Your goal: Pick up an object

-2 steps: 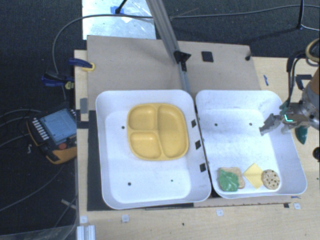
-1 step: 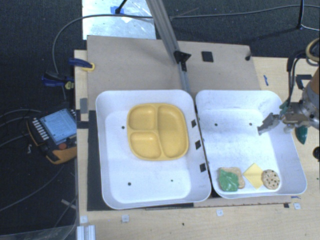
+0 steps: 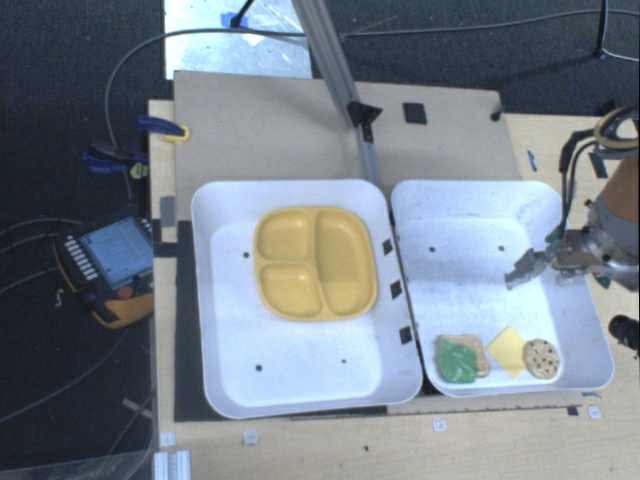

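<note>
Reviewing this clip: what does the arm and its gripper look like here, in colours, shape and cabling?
The arm enters at the right edge as a rounded grey body with an orange patch near its top. Dark cables loop beside it. Its gripper is grey metal, ending in slim dark fingers above the right bin.

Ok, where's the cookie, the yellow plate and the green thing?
cookie [image 3: 541,358]: camera view, its middle.
yellow plate [image 3: 316,264]: camera view, the ridge between its compartments.
green thing [image 3: 458,361]: camera view, its top.

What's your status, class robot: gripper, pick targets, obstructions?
Gripper open, over right bin, holding nothing. Green-topped toast, yellow slice, cookie along near wall. Nothing blocking them.
</note>
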You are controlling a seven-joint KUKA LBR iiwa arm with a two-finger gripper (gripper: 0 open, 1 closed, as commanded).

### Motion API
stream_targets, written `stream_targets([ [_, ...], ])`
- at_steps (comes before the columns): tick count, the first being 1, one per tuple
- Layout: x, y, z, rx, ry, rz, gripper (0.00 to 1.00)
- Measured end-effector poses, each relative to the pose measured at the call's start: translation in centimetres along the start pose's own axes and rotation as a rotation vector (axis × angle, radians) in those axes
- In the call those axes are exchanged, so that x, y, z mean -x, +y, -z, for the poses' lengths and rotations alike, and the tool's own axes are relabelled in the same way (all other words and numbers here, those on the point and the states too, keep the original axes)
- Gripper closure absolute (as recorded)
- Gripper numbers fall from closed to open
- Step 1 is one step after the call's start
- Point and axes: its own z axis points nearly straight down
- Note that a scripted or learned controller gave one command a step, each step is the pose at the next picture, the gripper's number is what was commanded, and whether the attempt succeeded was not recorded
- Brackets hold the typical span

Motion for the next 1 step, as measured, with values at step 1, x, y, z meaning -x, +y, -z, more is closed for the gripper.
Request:
stream_targets([
  [1,0.01,0.01,-6.15,0.002,0.0,0.0,0.0],
])
